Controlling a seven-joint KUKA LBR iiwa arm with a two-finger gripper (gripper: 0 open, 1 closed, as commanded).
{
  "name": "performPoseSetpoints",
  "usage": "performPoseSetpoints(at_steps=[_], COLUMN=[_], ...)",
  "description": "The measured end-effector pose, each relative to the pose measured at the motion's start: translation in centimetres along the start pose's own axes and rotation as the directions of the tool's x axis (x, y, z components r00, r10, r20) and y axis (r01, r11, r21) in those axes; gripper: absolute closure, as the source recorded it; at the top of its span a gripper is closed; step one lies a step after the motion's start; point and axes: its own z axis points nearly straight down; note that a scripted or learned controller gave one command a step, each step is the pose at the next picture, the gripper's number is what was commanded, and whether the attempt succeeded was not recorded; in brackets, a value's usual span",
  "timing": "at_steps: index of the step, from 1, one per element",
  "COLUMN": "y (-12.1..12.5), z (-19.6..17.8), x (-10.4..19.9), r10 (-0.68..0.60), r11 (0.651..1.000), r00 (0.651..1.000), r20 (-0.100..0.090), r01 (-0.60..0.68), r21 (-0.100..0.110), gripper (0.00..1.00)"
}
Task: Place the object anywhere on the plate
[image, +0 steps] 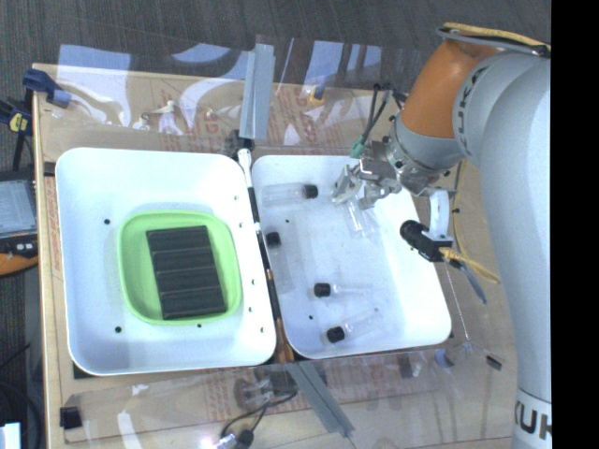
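Lying closest to me: a small clear tube with a black cap (344, 329), near the front edge of the right bin (412, 297).
Just past it: a second capped tube (335, 290), a little apart from the first.
By the wall between the bins: a small black piece (272, 239), alone.
Left bin (84, 251): holds the green plate (131, 251). A dark ridged block (187, 271) lies flat in the middle of the plate.
Far side of the right bin: a third capped tube (292, 193) near the back wall.
Gripper (358, 195): low over the back part of the right bin. A clear tube-like shape (360, 219) sits just below it.
Grip: I cannot tell if it is open or closed, or if it has that clear shape. Glass on white is hard to see.
Arm (496, 157): big and grey, reaching in from the right.
The thing to move: I think it is one of the tubes. All are in the right bin, well apart from the plate.
What could go wrong: the tubes are round and smooth, so one could roll or squirt out of a pinch.
Another worry: the carry must cross the wall between the bins, and a loose hold could drop the tube there.
Last worry: the block fills the middle of the plate, so a tube set on it could roll off.
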Motion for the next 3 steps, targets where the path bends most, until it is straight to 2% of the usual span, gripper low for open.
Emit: performPoseSetpoints(at_steps=[1,2,3], y=[-5.1,-6.2,-6.2], z=[-0.3,0.2,0.2], x=[8.9,16.7,16.6], r10=[-0.302,-0.520,-0.519], r11=[0.953,0.854,0.855], r00=[0.953,0.854,0.855], r20=[0.001,0.001,0.001], r01=[0.302,0.520,0.519], r21=[0.003,0.004,0.003], gripper=[1.00,1.00,0.00])
